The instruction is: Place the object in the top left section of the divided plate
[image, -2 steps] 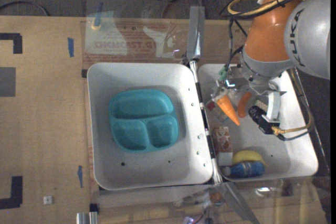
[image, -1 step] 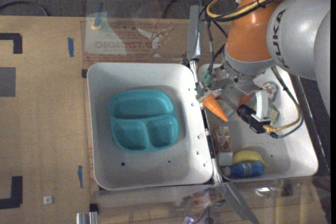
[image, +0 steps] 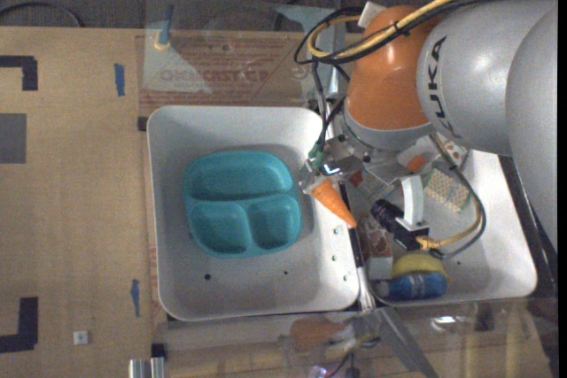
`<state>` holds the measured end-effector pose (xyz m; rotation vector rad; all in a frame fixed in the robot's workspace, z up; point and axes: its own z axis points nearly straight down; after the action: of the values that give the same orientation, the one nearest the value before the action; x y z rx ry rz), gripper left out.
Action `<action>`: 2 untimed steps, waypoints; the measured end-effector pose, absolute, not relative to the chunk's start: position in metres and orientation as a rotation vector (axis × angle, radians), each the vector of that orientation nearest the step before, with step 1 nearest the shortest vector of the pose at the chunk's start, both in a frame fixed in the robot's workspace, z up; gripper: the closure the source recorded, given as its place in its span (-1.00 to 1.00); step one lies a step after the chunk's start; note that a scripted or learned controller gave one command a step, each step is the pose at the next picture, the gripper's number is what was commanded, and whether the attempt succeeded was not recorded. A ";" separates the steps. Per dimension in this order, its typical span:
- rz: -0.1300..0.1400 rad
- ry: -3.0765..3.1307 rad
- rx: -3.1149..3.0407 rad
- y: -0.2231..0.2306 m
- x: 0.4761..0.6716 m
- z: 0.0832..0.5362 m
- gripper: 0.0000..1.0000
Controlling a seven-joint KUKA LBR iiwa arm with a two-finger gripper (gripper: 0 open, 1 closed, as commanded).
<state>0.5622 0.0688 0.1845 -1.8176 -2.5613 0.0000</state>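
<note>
A teal divided plate [image: 241, 201] lies in the left white bin [image: 177, 279], with one long section on its upper side and two smaller sections below. My gripper [image: 326, 180] hangs over the wall between the two bins, just right of the plate's edge. It is shut on an orange carrot-shaped object [image: 334, 201], which points down and to the right from the fingers. The arm's orange band [image: 390, 75] and grey body cover much of the right bin.
The right bin [image: 505, 279] holds a yellow item [image: 416, 263], a blue item [image: 416, 285], a beige waffle-patterned piece [image: 443, 189] and a brown item [image: 381, 236]. Cables loop beside the wrist. A brown cardboard bench surface [image: 71, 190] lies left of the bins.
</note>
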 end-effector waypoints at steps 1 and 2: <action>-0.002 -2.611 -1.750 0.138 0.551 0.188 1.00; -0.002 -2.609 -1.751 0.137 0.551 0.188 -1.00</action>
<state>0.5511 0.1375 0.1880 -1.7514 -2.6092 -0.0021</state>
